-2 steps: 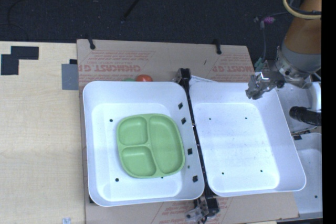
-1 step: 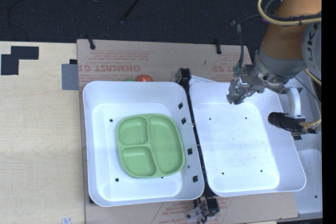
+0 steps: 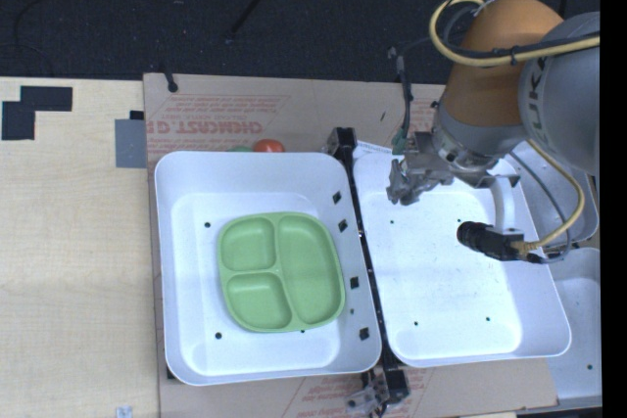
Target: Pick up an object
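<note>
Lying flat in the middle of the left bin point(image 3: 186, 210), at nine o'clock from the claw point(image 3: 404, 193), the green divided plate point(image 3: 281, 271) looks light, stiff and slippery, best taken by its thin rim; whether the claw is clenched I cannot tell.

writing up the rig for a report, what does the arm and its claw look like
The arm is grey with a rounded orange band above the wrist. A yellowish cable loops over the orange part and another trails down the arm's side. The claw is a small grey metal assembly under the wrist.
</note>
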Controlling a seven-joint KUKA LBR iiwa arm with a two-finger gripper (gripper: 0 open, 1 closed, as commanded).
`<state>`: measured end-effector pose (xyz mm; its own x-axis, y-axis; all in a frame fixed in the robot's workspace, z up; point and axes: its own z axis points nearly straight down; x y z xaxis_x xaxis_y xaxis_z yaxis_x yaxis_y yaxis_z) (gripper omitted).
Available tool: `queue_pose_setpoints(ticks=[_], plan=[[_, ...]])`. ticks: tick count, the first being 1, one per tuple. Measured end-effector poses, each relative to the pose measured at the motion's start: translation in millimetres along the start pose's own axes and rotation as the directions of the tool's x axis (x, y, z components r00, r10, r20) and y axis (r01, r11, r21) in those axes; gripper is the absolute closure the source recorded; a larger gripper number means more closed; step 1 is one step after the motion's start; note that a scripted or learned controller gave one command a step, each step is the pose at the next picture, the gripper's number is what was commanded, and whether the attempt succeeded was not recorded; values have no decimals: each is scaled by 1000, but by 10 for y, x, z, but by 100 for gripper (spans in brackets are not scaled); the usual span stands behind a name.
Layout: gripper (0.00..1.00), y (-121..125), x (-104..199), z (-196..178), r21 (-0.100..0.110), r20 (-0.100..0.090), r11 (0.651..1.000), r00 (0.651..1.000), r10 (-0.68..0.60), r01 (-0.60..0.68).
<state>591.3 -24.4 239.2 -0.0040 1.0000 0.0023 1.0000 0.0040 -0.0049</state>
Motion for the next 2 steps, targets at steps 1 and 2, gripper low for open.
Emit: queue_pose_setpoints(ticks=[1, 2], plan=[[100, -62, 446, 110, 0, 1, 1000, 1000, 1, -1], [100, -74, 961, 210, 1, 1, 1000, 1000, 0, 0]])
